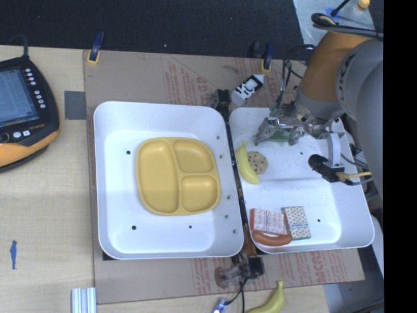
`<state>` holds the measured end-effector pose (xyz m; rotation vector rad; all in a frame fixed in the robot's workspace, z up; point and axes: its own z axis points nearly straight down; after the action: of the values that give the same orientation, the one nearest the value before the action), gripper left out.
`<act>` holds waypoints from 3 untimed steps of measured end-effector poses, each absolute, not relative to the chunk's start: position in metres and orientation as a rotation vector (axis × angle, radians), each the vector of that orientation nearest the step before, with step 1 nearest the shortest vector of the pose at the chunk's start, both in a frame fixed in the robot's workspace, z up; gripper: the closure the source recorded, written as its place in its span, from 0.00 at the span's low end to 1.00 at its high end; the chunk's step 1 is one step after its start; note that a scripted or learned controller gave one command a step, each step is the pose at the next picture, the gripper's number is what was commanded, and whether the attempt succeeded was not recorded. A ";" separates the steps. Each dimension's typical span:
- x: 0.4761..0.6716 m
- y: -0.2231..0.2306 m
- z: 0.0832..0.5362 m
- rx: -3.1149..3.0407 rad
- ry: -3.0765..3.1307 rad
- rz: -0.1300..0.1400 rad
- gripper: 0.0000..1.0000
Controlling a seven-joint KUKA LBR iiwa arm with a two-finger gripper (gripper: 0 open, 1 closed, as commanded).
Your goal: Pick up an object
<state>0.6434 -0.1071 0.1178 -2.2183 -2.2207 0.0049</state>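
Brown cardboard (163, 83) covers my wooden worktop (39, 207) beneath both white bins. My pincer (277, 132) hangs low over the right bin's (339, 227) far end; I cannot tell its spread. A banana (246, 165) and cookie (258, 162) lie nearby.

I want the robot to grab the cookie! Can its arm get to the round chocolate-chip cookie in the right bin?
Probably yes. The round chocolate-chip cookie lies uncovered, just below the gripper, though the yellow banana touches its left side.
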 end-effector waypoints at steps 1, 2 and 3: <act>0.656 -0.167 0.092 -2.219 -2.221 0.003 0.00; 0.605 -0.118 0.104 -2.212 -2.226 0.006 0.00; 0.657 -0.139 0.117 -2.215 -2.225 0.002 0.00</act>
<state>0.6565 -0.1389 0.1170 -2.2150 -2.2253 0.0022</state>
